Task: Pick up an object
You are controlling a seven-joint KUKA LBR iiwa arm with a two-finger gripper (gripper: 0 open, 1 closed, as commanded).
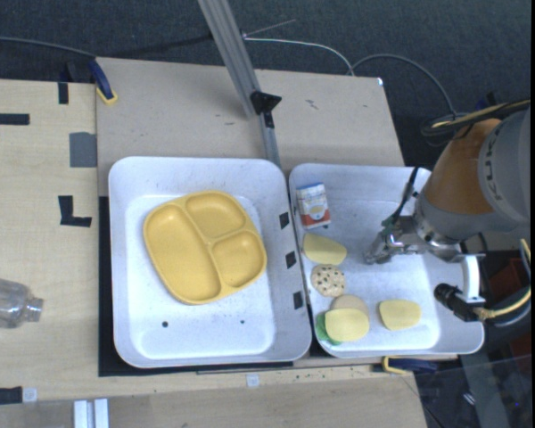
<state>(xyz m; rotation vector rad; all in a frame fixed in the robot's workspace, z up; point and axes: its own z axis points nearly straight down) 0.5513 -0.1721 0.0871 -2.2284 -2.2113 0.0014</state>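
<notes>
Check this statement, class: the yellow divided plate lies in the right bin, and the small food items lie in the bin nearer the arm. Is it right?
One slip: the yellow divided plate lies in the left bin, as the camera view shows. The small food items do lie in the right bin, nearer the arm.

You look down on pale tan wooden bench top [187, 105], black tape marks [9, 127] along its left part. Dark blue-grey carpeted floor [89, 12] beyond far edge, thin cables [374, 61] trailing across it. Slanted grey metal post [232, 47] rises over bench. Clear plastic bottle [7, 303], probably lying on side, at left edge. Light even, soft shadows.
</notes>
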